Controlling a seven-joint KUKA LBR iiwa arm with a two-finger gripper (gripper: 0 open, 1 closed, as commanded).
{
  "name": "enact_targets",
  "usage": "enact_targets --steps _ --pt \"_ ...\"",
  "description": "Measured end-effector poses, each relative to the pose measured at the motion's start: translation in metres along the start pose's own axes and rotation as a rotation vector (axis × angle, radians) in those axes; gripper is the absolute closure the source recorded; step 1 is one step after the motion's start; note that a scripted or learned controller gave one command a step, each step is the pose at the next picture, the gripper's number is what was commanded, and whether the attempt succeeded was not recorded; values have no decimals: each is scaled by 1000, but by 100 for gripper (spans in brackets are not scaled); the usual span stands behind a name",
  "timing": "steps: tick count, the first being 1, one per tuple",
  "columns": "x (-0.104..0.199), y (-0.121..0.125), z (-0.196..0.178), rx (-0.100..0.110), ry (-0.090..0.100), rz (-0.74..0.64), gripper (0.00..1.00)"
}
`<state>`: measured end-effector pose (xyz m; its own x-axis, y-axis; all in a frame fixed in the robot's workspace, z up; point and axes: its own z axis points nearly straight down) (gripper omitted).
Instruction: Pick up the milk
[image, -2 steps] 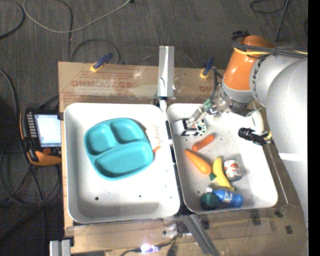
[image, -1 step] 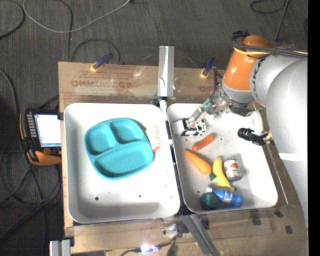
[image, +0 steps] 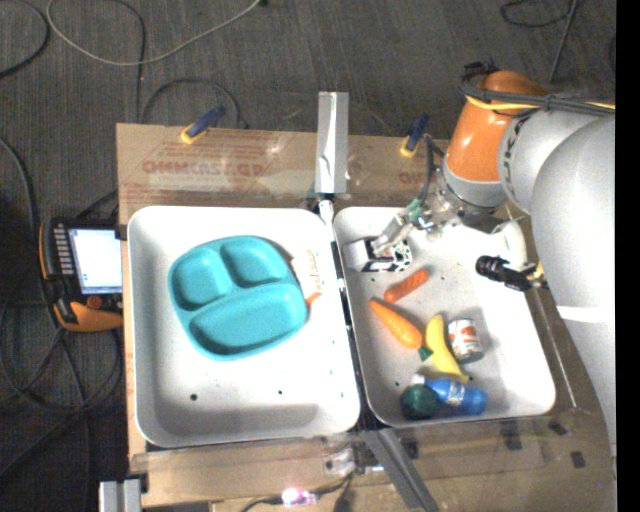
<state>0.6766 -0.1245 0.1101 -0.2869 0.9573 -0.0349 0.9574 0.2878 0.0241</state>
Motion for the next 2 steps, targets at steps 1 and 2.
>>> enact_targets --steps 1,2 --pt "-22 -2 2 -2 44 170 0" --pt "-2 2 0 -8 8 198 0"
